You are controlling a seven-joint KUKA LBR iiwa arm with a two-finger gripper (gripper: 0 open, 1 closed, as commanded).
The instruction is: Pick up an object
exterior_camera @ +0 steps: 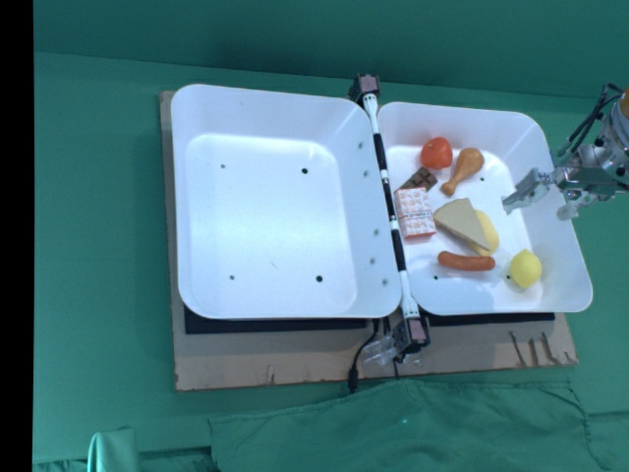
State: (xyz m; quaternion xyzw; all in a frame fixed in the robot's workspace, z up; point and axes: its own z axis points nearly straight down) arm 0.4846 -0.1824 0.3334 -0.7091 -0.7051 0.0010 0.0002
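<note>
Yellow and small, the lemon lay in the right bin's near corner, beside the sausage. My hand hovered open and empty above it. I judged it light, hard, slippery; grip across its middle.

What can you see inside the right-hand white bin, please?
Inside the right bin lie a tomato, drumstick, chocolate piece, pink packet, cheese wedge, sausage and lemon. The gripper hangs over its right side, hiding some floor beneath.
</note>
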